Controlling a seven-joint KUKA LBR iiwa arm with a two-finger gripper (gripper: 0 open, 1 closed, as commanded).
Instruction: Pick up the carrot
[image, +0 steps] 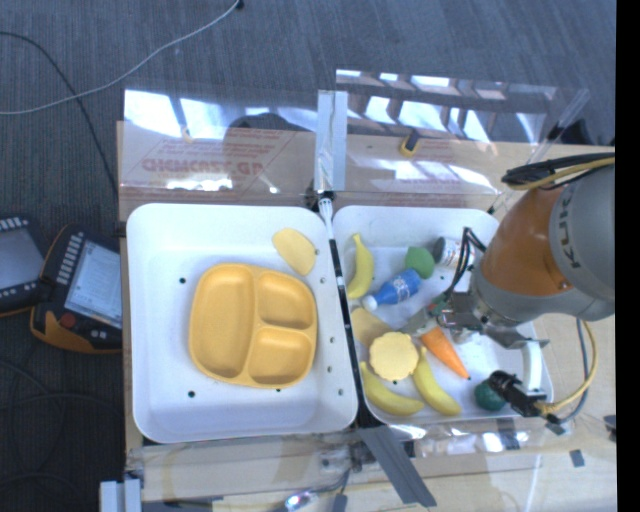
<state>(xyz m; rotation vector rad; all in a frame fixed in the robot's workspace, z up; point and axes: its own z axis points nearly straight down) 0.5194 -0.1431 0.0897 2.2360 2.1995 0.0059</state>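
The carrot (446, 353) is orange and short, and lies slanted in the right bin (520, 352), between a round yellow piece (393, 355) and the bin's right side. My gripper (443, 321) hangs just over the carrot's upper left end, at or very close to it. The grey wrist with its orange band (527, 251) reaches in from the right and hides part of the bin behind it.
The right bin also holds a banana (360, 267), a blue bottle (397, 288), a green item (420, 262), two more bananas (437, 385), and a dark green piece (489, 393). The left bin (160, 300) holds a yellow divided plate (254, 323) and a pale yellow piece (295, 250).
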